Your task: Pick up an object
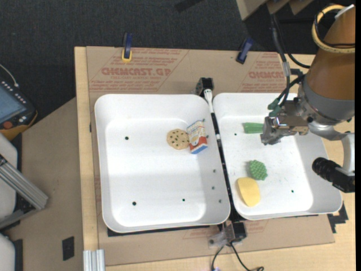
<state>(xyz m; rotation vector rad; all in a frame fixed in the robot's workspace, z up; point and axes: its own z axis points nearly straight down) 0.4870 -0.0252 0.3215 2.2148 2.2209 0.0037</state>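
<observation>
Jaws (pixel 271 135) — grip state unclear — hover beside flat green strip (pixel 252 128) in right bin (pixel 316 199).

You can't make out the gripper's (pixel 273 135) fingertips; it covers the flat green piece's (pixel 252 127) right end, and the arm (pixel 333 55) runs off the right edge.

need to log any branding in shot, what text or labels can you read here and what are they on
"CHEMCAST G.P": red print on the brown cardboard sheet behind the left bin, repeated partly behind the right bin.
Smaller red lines under it: too blurred to read.
Small carton beside the cookie: printing too small to read.
</observation>
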